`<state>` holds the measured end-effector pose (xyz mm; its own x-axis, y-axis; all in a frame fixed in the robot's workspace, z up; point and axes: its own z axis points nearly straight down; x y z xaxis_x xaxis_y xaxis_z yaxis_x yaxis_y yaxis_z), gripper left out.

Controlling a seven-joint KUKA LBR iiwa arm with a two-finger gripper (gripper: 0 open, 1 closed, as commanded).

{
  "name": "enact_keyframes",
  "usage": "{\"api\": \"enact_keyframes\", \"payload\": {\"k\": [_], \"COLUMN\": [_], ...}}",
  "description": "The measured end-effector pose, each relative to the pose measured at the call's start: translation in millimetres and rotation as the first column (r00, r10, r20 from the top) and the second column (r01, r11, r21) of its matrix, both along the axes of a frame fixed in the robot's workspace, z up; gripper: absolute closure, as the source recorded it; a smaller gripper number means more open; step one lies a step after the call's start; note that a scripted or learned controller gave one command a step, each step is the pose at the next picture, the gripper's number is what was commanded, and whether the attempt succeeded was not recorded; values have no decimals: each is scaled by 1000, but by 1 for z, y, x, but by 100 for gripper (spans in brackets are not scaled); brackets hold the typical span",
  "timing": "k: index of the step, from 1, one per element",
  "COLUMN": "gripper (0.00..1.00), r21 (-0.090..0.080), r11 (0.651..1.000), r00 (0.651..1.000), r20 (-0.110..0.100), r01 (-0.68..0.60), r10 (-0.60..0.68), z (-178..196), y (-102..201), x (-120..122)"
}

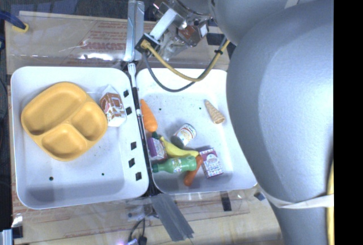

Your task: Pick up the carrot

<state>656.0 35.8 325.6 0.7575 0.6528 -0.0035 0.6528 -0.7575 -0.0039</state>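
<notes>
The carrot (148,116), orange with a green stub at its near end, lies in the right bin (221,91) against the bin's left wall, pointing toward the back. My gripper (133,45) hangs above the back edge of the bench, over the seam between the two bins. It is well behind the carrot and apart from it. I see nothing in the gripper. The arm's grey body covers the right side of the right bin.
Near the carrot lie a purple packet (156,147), banana (176,149), tin can (184,135), green bottle (173,166), red carton (211,163), a small orange piece (191,176) and a cone (214,112). The left bin (34,193) holds a yellow divided plate (63,119) and a small carton (112,108).
</notes>
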Motion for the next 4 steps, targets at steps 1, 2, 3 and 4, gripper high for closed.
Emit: {"api": "enact_keyframes", "payload": {"k": [1,2,3,4], "gripper": [100,100,100,100], "r21": [-1,-2,-1,0], "r11": [918,919,875,875], "r00": [918,919,875,875], "r20": [3,3,5,5], "r01": [398,393,485,484], "r10": [-398,-393,-485,-484], "z": [-8,2,6,1], "y": [23,23,88,169], "x": [-15,-15,-19,-8]}}
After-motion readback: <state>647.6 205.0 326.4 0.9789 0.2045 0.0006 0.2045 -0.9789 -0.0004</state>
